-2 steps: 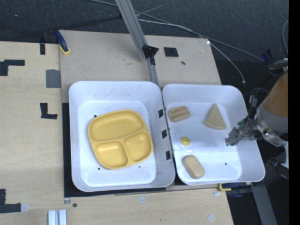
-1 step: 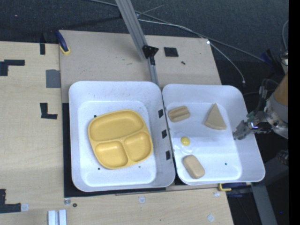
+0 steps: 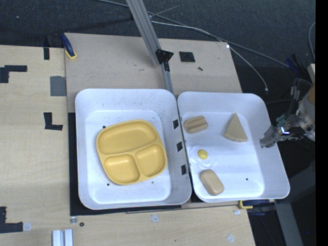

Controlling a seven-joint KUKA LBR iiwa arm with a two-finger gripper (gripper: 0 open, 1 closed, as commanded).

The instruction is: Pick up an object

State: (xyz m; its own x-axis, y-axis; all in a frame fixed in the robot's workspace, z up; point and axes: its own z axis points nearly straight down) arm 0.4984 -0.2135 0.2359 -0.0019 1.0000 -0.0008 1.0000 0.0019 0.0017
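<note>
Tan wedge (image 3: 236, 128) sat upper right of right bin (image 3: 256, 183), flat and pointy, like cheese slice. Gripper (image 3: 271, 137) hung at bin's right rim, pincer state unclear.

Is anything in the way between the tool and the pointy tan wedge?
Nothing visible. The tool sits at the right bin's right rim, and the tan wedge lies just left of it across bare white floor. The other pieces lie farther left.
</note>
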